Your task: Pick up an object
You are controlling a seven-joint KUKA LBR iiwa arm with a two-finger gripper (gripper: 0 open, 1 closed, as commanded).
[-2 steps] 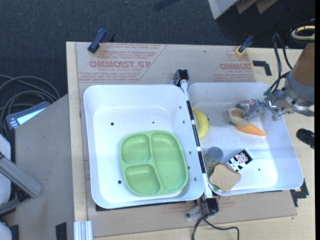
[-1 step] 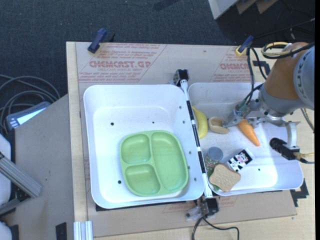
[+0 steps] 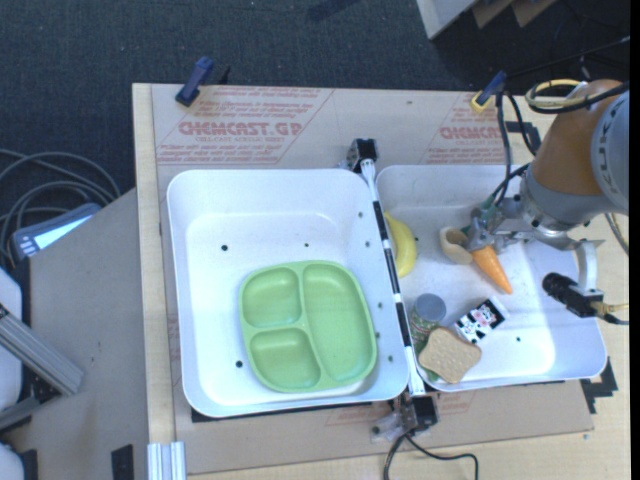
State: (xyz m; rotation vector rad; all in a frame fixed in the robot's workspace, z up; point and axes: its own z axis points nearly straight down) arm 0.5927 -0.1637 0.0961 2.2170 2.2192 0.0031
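Note:
The right bin [image 3: 566, 356] holds several small items. An orange carrot [image 3: 495, 269] lies near its middle, point toward the front. A tan piece [image 3: 455, 242] sits just left of the carrot's top. My gripper [image 3: 487, 232] is low in this bin, right at the carrot's upper end and beside the tan piece. The grey arm with its orange band [image 3: 570, 158] comes in from the right above it. A yellow fruit [image 3: 403, 245] rests against the bin's left wall. Nearer the front are a grey disc [image 3: 429, 308], a black-and-white block [image 3: 479, 321] and a toy bread slice [image 3: 449, 355].
The left bin [image 3: 196, 258] holds a green divided plate [image 3: 305, 325] toward its front. A black clamp [image 3: 363, 152] sits where the two bins meet at the back. Cables [image 3: 572, 296] trail over the right bin's right side.

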